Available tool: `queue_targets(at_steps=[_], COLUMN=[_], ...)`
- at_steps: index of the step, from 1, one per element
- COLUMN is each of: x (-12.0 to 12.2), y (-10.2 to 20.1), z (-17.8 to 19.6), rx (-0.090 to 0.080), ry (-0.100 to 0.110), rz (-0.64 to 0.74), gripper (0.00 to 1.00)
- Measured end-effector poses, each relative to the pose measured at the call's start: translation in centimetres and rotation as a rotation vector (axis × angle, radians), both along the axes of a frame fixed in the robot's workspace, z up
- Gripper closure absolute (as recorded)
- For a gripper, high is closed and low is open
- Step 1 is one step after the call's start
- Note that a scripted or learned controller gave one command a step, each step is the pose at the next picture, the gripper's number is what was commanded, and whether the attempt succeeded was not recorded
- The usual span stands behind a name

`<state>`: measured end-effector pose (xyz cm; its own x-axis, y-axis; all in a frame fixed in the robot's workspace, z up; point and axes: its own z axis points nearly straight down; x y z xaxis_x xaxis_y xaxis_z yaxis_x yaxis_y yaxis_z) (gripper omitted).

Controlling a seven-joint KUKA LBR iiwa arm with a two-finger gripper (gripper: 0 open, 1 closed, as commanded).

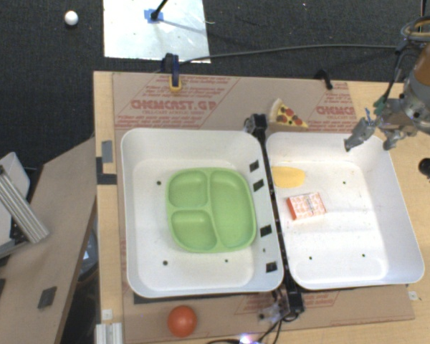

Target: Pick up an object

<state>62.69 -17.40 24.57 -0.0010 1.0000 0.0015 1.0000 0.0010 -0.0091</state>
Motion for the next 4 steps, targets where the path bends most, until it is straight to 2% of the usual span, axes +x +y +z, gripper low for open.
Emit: queue_targets(at_steps=[1, 3, 4], x=[0.2, 0.9, 0.6], y=[0.0, -0.5, -0.6], z=[0.7, -7.8, -14.0], rx=[-0.002, -0.002, -0.001], ry=[-0.011, -0.009, -0.007], rz=[0.003, 0.0, 0.0], gripper=[0.0, 0.0, 0.0])
